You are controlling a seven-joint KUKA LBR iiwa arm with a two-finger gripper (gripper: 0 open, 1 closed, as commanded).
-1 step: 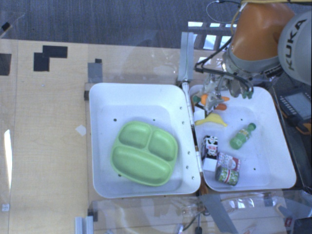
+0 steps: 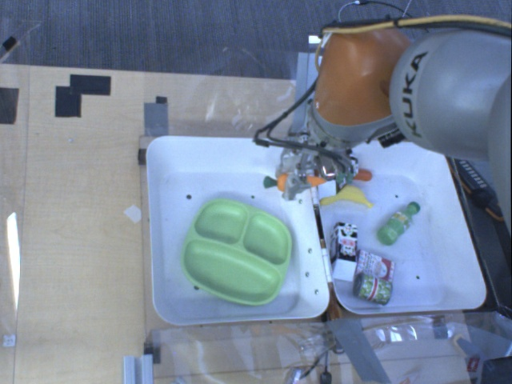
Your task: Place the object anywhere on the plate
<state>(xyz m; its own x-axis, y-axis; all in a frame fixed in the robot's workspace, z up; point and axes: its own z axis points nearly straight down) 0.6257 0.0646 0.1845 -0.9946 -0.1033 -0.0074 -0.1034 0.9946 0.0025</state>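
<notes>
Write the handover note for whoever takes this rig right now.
End effector: over the seam between the bins, at the far end; an orange carrot-like toy shows at it, grip unconfirmed.
Green plate: left bin, nothing on it.
Right bin: banana, green bottle, cow-print carton, can.
Done: nothing placed.
Left: get the object onto the plate.

A pale green plate [image 2: 238, 251] with three compartments lies below and left of the metal-grey claw [image 2: 302, 176], inside a white bin [image 2: 164, 238]. An orange carrot with a green tip [image 2: 276, 182] sits at the claw. To the claw's right lies a yellow banana [image 2: 350, 199]; farther right and below, a green bottle [image 2: 398, 223], a black-and-white cow-patterned carton [image 2: 346, 241] and a red-and-green can [image 2: 374, 278]. The tabletop [image 2: 72, 238] is light wood with black markings [image 2: 80, 93].
</notes>
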